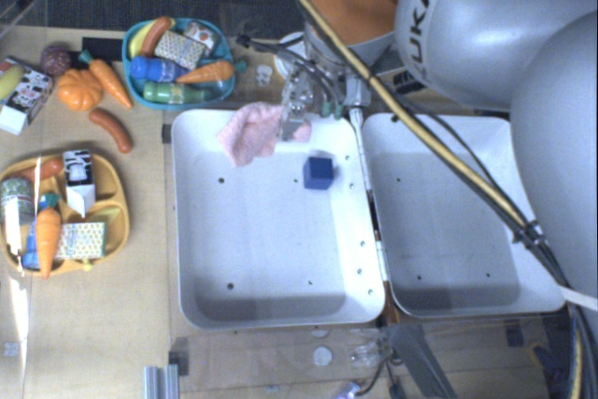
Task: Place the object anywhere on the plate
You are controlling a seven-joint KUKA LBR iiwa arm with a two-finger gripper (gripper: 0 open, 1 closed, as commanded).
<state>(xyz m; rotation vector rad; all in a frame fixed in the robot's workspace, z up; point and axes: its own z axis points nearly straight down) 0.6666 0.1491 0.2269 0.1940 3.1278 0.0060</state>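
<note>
Blue cube [319, 172] sits free on the floor of the left bin [177, 229], far-right part, close to the wall shared with the right bin [467, 229]; taking it as the object. Just beside it on the far-left lies a pink cloth [248, 134], bunched against the bin's far wall. Gripper [294, 119] hangs over the cloth's right edge, maybe touching it, blurred there, so can't tell whether it is spread or pinched. Nothing clearly held. Risks: the gripper is nearer the cloth than the cube, so closing here would snag fabric instead; a cube this close to the wall leaves little room on that side and could get nudged or tipped; smooth hard faces can slip from an off-centre pinch; the yellow cable [439, 154] trailing off the arm [495, 14] crosses the bins and could drag. Yellow dish [117, 201] at the left, outside the bins, is crowded with toy food, so little bare landing spot. Cube: small, rigid, matte, sharp-edged. Cloth: soft, wrinkled, limp. Bins: white, shallow, smooth plastic, rounded corners.
</note>
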